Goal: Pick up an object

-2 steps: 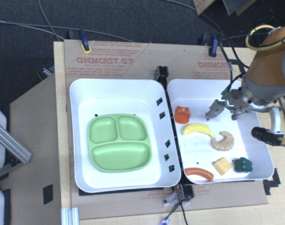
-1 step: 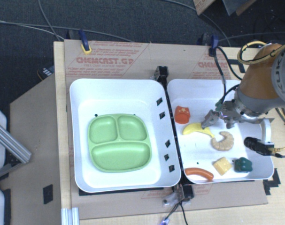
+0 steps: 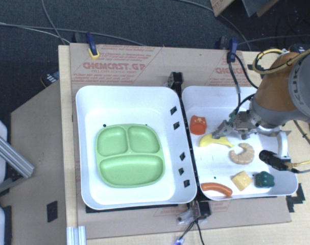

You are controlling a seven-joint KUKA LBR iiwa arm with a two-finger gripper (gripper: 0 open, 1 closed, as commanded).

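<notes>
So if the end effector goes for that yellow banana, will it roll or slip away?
The banana looks like a smooth moulded toy, so probably stiff, light and a bit slippery. Its curve lies flat on the right bin floor, so it would likelier spin or slide than roll.

Two shallow white plastic bins sit side by side: the left bin and the right bin. One pale green three-compartment plate lies in the left one. Six small toy foods fill the right: one orange-red block at ten o'clock, one yellow banana, one tan croissant, one yellow cheese wedge, one dark green lump at four o'clock, one red sausage at seven.
</notes>
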